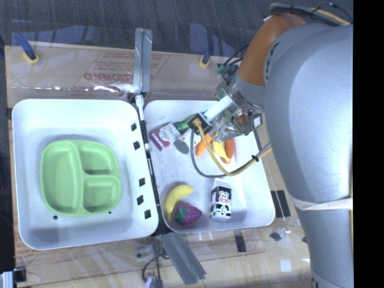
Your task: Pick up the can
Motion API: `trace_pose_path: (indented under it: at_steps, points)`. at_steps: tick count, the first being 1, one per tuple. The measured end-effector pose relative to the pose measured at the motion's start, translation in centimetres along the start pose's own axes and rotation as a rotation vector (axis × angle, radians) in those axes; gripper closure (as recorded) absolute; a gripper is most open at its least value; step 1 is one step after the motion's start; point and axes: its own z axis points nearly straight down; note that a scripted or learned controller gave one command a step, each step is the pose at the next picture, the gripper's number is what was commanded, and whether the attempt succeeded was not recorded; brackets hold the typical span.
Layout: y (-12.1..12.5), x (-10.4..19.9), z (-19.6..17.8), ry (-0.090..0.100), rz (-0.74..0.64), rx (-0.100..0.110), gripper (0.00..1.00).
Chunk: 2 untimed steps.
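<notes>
The can (162, 138), maroon with a pale label, lies on its side in the right bin (258, 212), close to the bin's left wall. My gripper (231, 125) hangs over the upper middle of that bin, to the right of the can and apart from it, under the orange-banded wrist. It is right above an orange carrot (203, 145) and an orange-yellow piece (227, 151). The wrist and a looping cable (210, 168) hide part of the gripper.
A banana (178, 195), a purple fruit (188, 215) and a cow-patterned carton (221, 203) sit at the right bin's front. The left bin (24, 161) holds a green divided plate (80, 176). The bulky grey arm covers the right side.
</notes>
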Motion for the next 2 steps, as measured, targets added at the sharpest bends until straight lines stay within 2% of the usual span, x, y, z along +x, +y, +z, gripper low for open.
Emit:
trace_pose_path:
  at_steps: [1,2]
  points:
    - [-0.9,-4.7,8.9,-0.004,0.189,0.004,1.00]
    - [2.2,0.6,-0.6,0.001,0.194,0.001,1.00]
